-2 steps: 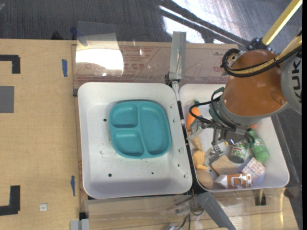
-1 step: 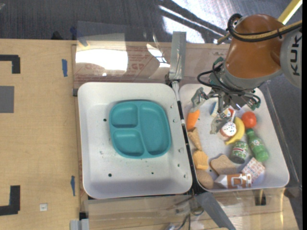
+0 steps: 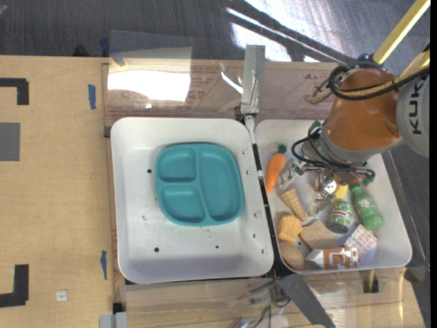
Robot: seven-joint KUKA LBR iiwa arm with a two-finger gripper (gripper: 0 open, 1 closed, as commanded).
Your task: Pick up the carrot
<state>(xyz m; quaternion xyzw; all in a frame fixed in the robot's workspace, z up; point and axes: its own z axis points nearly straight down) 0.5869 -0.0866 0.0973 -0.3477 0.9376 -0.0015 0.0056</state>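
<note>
The carrot (image 3: 274, 170) is orange with a small green top. It lies along the left wall of the right bin (image 3: 399, 203), top end pointing away from the camera. My gripper (image 3: 315, 180) hangs below the arm's orange band, low over the middle of that bin. It is a short way right of the carrot, and a gap shows between them. The wrist and cables hide much of the gripper.
Toy foods crowd the right bin: a waffle cone (image 3: 293, 202), a green bottle (image 3: 367, 208), a can (image 3: 341, 214), biscuits (image 3: 316, 235) and a checkered packet (image 3: 360, 241). A teal divided plate (image 3: 200, 183) lies in the left bin (image 3: 130, 203).
</note>
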